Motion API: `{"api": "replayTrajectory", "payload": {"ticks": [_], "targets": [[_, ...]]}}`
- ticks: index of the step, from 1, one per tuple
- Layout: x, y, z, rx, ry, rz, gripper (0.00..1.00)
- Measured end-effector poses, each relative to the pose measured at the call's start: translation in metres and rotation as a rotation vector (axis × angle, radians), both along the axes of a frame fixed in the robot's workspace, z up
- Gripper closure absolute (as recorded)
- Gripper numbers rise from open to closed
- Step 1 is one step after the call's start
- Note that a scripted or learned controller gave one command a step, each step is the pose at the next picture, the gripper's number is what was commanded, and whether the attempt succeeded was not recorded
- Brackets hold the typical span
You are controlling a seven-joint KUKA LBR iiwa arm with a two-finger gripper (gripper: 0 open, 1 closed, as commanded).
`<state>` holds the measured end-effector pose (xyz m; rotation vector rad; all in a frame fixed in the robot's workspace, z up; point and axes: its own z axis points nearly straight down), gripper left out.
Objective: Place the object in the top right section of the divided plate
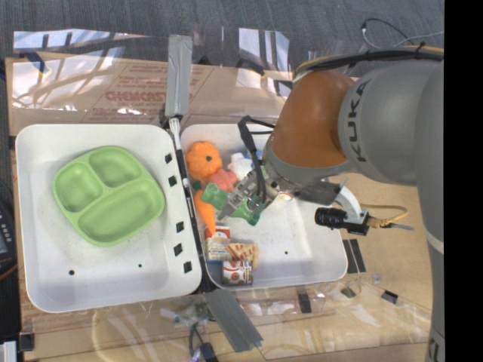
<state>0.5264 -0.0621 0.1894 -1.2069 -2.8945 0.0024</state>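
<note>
Grey KUKA arm [392, 119], orange wrist band [313, 123], black cables [377, 51].

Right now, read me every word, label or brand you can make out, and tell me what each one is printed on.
"KUKA": on the grey arm, running sideways beside its orange band.
"CHEMCRST", roughly, in red: on the cardboard sheet behind the bins; the last letters are blurred, and the smaller red lines above it are unreadable.
Printing on the small red-and-white packages in the right bin: too small to read.
</note>
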Motion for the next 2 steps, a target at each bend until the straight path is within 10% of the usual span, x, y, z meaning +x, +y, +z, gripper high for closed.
{"api": "replayTrajectory", "payload": {"ticks": [1, 2], "targets": [[0.006, 0.04, 0.005, 0.001, -0.003, 0.336, 1.0], [0.01, -0.015, 0.001, -0.001, -0.006, 0.311, 1.0]]}}
